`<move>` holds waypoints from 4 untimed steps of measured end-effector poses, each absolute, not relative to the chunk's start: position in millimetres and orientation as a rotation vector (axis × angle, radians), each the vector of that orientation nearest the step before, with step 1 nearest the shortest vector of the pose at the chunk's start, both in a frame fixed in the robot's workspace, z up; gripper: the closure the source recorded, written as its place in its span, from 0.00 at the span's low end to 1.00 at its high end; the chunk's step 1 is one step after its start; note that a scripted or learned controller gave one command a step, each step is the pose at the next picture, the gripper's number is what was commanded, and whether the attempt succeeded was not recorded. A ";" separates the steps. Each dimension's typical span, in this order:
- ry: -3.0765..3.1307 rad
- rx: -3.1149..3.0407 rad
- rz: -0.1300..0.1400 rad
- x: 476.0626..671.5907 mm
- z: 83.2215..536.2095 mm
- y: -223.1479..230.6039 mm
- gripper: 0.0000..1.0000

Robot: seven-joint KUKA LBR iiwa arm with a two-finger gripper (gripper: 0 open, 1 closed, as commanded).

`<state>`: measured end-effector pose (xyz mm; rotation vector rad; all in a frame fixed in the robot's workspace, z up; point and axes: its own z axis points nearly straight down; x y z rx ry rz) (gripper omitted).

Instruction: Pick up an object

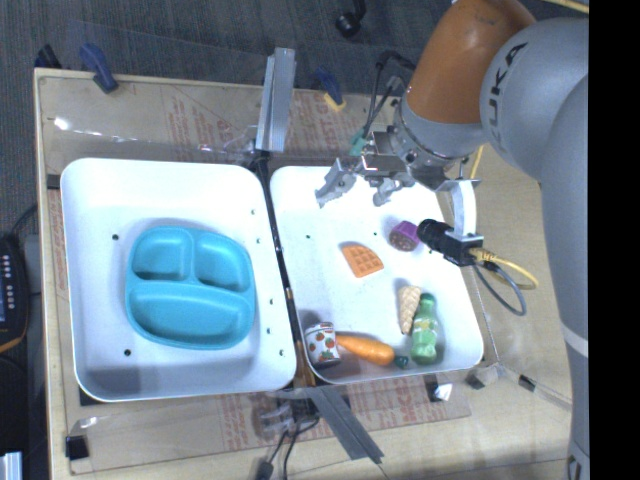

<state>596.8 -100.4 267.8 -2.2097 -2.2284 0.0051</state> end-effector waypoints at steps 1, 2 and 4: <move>-2.226 -2.211 0.006 588.8 147.2 -124.3 0.00; -2.228 -2.212 0.004 549.6 90.9 -119.4 0.00; -2.230 -2.211 0.001 510.7 92.0 -145.8 0.00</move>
